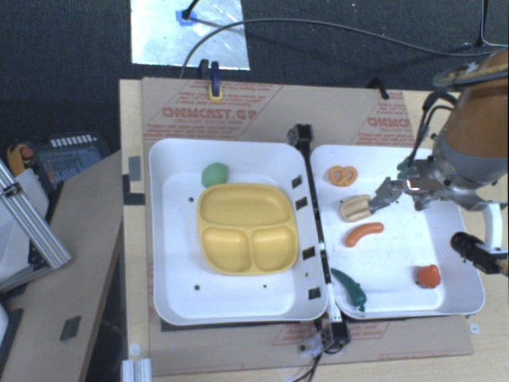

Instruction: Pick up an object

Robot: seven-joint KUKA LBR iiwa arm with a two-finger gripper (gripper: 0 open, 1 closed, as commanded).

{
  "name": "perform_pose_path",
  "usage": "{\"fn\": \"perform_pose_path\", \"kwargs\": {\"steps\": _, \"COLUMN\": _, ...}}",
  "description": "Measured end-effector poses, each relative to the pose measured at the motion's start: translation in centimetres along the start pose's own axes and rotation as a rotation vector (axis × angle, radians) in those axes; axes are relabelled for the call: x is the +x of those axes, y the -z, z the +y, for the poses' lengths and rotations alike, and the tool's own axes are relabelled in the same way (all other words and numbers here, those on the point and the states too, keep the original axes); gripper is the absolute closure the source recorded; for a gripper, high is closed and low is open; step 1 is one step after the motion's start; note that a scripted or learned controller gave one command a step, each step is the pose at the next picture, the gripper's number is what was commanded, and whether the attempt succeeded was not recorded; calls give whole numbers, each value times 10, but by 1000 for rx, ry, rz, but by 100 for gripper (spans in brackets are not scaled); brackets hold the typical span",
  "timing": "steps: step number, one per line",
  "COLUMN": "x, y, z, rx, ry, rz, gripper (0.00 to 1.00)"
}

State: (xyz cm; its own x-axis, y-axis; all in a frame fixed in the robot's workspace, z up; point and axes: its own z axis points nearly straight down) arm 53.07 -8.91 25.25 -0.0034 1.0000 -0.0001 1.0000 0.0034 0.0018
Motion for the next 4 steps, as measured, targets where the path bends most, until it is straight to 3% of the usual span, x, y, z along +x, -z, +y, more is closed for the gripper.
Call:
{"fn": "perform_pose_path", "kwargs": {"steps": 2, "x": 2, "y": -126, "z": 0, "rx": 7, "ry": -3, "rz": 1, "gripper": 0}}
{"fn": "perform_pose_path", "kwargs": {"steps": 3, "x": 2, "y": -170, "z": 0, "rx": 5, "ry": -3, "rz": 1, "gripper": 0}}
{"fn": "perform_pose_path", "kwargs": {"steps": 4, "x": 1, "y": -158, "z": 1, "rx": 0, "ry": -2, "rz": 0, "gripper": 100}}
